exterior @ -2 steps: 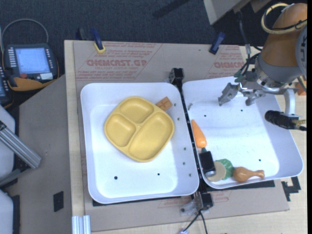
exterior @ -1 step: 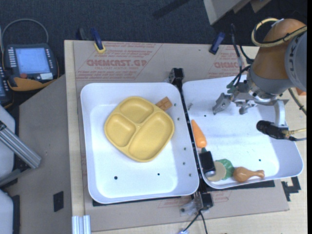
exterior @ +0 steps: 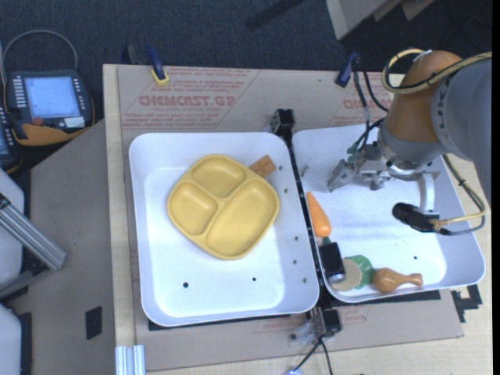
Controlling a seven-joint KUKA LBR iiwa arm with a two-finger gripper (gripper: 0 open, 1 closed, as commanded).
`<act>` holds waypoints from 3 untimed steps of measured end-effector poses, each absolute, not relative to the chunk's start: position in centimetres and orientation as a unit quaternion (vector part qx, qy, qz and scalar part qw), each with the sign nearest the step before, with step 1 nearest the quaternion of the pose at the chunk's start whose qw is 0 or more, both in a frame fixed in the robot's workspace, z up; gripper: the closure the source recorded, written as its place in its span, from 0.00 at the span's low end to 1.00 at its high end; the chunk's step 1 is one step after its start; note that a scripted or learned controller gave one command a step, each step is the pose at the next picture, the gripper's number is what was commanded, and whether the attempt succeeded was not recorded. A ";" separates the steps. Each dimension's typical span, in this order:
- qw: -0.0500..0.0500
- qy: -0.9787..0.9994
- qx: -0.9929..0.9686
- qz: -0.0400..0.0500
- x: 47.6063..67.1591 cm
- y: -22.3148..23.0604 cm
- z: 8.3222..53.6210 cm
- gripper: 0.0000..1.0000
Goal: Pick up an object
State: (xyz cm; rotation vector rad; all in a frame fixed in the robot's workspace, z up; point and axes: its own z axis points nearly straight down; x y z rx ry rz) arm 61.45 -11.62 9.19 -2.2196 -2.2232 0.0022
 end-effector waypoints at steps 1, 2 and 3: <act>-0.003 -0.707 -0.707 -0.001 61.6 -11.7 10.7 1.00; -0.003 -0.708 -0.707 -0.002 62.6 -11.2 16.6 1.00; -0.004 -0.708 -0.707 -0.002 62.7 -11.7 23.0 1.00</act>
